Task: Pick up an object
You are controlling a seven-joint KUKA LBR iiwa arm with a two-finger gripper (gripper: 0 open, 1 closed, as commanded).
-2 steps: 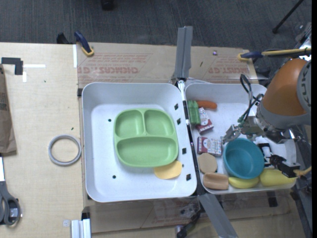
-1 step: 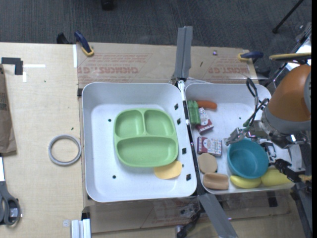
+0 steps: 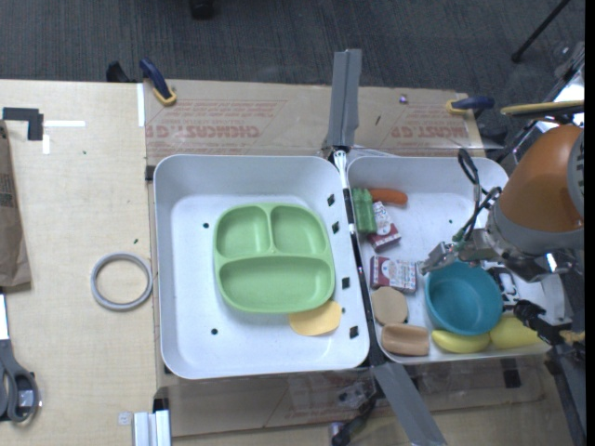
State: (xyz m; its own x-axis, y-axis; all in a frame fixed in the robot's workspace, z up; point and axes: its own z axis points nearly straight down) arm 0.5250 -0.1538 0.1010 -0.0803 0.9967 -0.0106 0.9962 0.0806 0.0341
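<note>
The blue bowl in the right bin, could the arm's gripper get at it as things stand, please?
Probably yes: the blue bowl sits open-topped with nothing over it, and the gripper hangs right at its upper left rim; a banana crowds its near side.

A grey ring (image 3: 122, 281) lies flat on the pale worktop (image 3: 74, 184), well left of the two bins. Scissors (image 3: 17, 390) rest at the lower left edge, and a brown paper bag (image 3: 11, 221) sits along the left edge above them. Two blue and yellow clamps (image 3: 158, 80) (image 3: 471, 105) grip the cardboard sheet (image 3: 242, 119) behind the bins.
</note>
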